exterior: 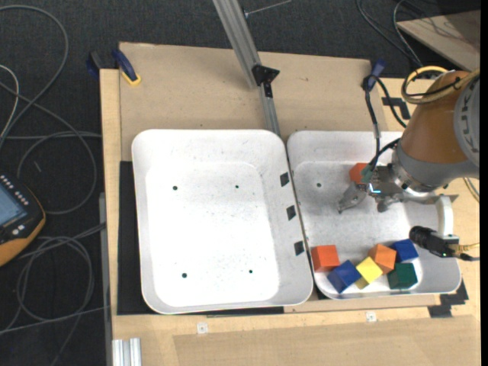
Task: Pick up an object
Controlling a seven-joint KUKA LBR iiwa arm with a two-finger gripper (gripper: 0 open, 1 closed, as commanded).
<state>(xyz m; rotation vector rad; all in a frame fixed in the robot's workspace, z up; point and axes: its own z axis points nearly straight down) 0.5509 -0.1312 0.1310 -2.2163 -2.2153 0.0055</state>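
Six small coloured blocks (367, 264) are lying at five o'clock in the right white bin (320, 155), while the jaws, spread and pinching nothing, are hovering above, needing centring over one block before closing.

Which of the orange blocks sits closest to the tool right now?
The orange block beside the tool, alone in mid-bin; the other two orange ones lie in the cluster along the right bin's near edge.
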